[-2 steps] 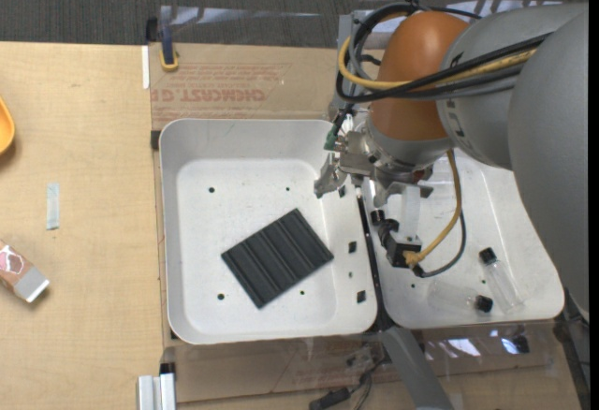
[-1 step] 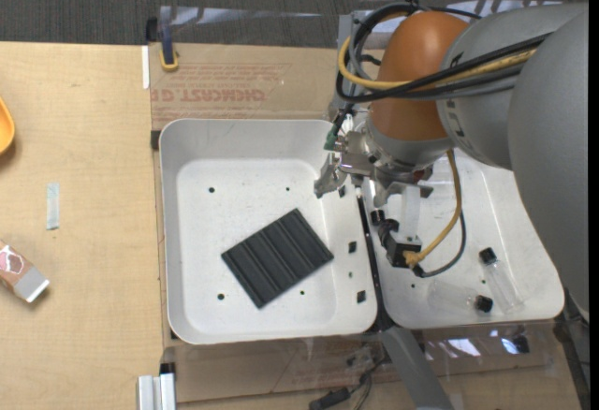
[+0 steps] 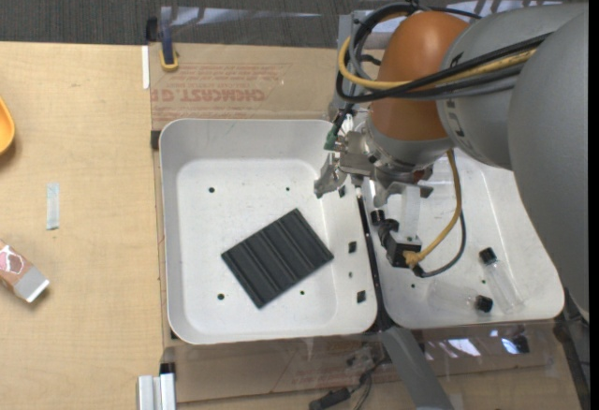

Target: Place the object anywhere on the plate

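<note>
Over the seam between the 2 bins, the tool point(image 3: 372, 195) is hovering, grip state unclear; I'd be aiming it squarely over the dark ridged plate point(image 3: 277, 257).

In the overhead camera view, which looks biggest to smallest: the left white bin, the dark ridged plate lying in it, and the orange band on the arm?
1. left white bin, clearly largest.
2 and 3. orange band and dark ridged plate look about alike; the band sits nearer the camera, so no ranking.

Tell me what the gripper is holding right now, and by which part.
It cannot be told. The gripper sits over the divide between the two bins, its tip hidden under the wrist. The dark ribbed plate lies apart in the left bin.
</note>
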`<state>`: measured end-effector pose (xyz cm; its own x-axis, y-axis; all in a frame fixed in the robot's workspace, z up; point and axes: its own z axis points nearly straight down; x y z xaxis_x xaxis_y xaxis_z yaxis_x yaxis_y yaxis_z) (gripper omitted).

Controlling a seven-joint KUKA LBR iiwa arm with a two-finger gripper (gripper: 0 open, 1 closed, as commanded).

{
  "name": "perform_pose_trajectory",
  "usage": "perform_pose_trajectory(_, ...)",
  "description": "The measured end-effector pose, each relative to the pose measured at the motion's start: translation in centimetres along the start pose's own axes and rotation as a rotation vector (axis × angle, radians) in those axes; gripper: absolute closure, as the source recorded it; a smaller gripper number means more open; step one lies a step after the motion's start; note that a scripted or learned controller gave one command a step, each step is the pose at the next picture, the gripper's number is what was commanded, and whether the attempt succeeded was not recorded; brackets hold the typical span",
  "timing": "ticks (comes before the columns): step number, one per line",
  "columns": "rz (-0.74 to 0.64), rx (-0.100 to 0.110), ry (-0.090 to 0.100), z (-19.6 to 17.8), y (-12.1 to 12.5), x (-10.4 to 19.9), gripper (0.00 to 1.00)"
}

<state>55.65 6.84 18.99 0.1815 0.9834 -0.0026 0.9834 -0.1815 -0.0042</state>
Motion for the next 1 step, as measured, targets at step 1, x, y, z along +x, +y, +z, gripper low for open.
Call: perform_pose_trajectory(1, 0.0, 0.0, 0.0, 0.0, 0.0, 0.0, 0.0)
